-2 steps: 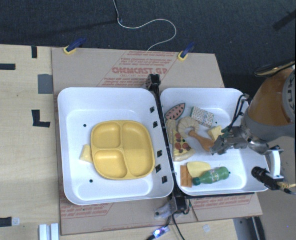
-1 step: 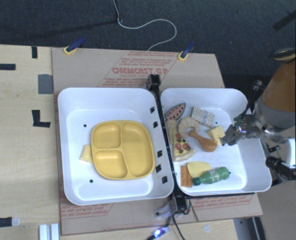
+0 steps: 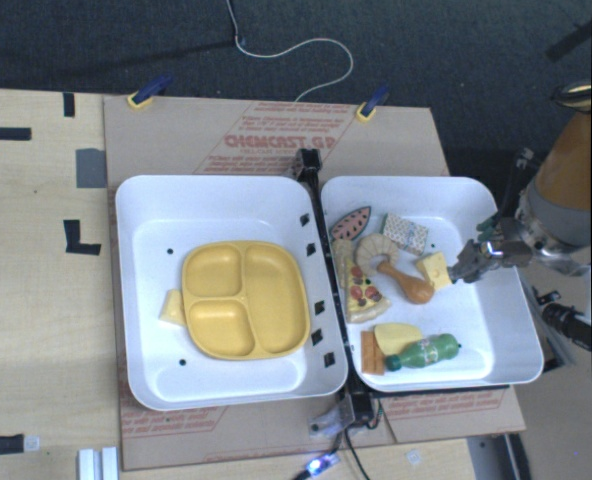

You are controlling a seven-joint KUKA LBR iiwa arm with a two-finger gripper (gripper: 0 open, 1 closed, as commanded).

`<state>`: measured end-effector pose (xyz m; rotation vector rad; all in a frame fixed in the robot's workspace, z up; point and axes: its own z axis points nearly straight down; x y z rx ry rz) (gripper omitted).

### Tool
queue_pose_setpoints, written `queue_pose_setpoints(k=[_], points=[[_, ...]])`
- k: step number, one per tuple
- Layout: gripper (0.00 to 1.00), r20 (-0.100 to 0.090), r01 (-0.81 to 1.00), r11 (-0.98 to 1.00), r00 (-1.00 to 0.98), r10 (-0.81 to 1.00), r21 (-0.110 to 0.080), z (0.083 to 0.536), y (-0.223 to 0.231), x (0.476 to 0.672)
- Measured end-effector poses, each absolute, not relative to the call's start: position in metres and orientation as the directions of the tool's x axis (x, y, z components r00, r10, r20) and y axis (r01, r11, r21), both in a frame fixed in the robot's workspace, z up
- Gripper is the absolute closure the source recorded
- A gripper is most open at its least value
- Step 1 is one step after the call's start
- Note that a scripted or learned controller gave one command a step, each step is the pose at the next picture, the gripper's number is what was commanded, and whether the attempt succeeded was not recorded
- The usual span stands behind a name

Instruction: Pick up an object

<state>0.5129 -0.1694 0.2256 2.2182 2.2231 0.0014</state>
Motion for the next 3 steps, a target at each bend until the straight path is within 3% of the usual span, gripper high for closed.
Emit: queue_pose_setpoints(k=[2, 3], points=[[1.00, 0.002, 1.000, 0.007, -0.007, 1.000, -0.001, 0.228, -0.067, 0.535], [1.00, 0.001, 1.000, 0.006, -0.006, 1.000, -0.002, 0.216, -0.011, 0.534]])
